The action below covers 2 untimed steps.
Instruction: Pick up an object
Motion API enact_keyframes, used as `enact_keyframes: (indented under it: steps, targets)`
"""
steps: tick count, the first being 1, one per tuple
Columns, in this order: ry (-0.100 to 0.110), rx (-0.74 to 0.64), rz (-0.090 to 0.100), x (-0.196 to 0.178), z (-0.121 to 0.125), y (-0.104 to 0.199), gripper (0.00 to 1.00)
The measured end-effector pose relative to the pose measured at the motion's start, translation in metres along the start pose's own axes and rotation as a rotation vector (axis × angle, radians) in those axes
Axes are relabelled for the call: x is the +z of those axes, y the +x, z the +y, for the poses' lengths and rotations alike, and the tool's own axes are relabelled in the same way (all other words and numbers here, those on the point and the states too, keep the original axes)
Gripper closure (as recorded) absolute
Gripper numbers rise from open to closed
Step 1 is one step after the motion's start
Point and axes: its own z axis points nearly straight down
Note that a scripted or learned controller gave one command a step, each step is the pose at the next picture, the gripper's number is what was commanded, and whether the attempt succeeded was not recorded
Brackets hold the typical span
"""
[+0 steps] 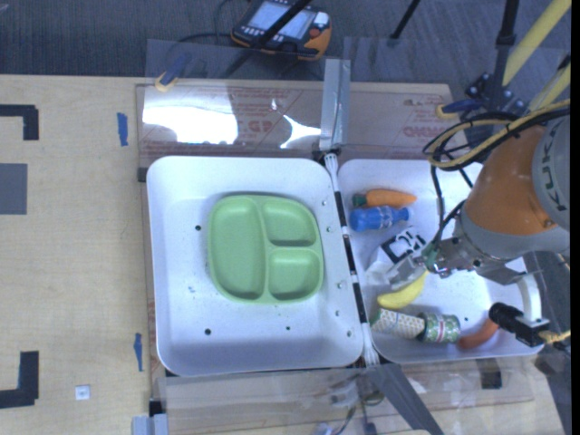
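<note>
The curved, smooth yellow banana (404, 290) lies mid right bin (507, 347), at 7 o'clock from the gripper (433, 261); whether its fingers are spread I cannot tell.

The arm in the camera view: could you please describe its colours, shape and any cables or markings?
The arm is bulky and rounded, with a broad orange band above a grey wrist section. Dark lettering, cut off by the frame, marks its grey upper casing. Black and yellow cables loop over it. The claw is small, metallic and grey.
</note>
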Motion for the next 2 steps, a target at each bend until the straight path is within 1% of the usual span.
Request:
enact_keyframes:
  steps: [1,2]
  targets:
    - [0.000,0.000,0.001,-0.008,0.001,0.000,1.00]
    - [-0.002,0.212,-0.001,-0.046,-0.044,-0.032,1.00]
